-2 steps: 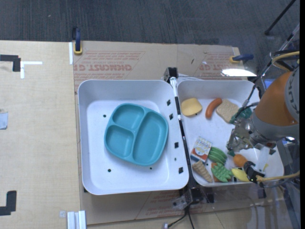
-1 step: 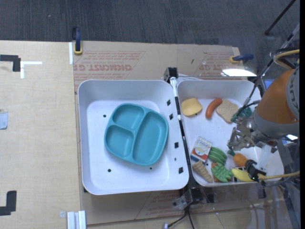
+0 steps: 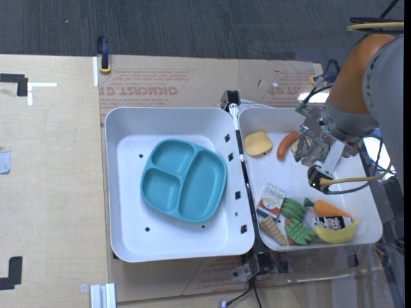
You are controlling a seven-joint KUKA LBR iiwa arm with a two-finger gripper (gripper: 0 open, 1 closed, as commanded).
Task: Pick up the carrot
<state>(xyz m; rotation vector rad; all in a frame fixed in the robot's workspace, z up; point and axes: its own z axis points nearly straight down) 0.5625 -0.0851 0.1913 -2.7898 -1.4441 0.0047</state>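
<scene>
While our end effector (image 3: 303,147) hangs over the right bin (image 3: 366,201), we cannot tell how it is set. We see the carrot (image 3: 331,208) lying nearby, toward the near rim, touching a banana (image 3: 335,233).

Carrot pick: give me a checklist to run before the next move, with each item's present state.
1. Carrot in plain sight in the right bin: ok.
2. Hand over the carrot: not ok, it stands farther back, beside the orange sausage.
3. Hand free of any load: cannot tell.
4. Room around the carrot: not ok, the banana lies against it, green vegetables sit close.
5. Yellow cable away from the carrot: not ok, it crosses just above.
6. Blue tray out of the way in the left bin: ok.
</scene>
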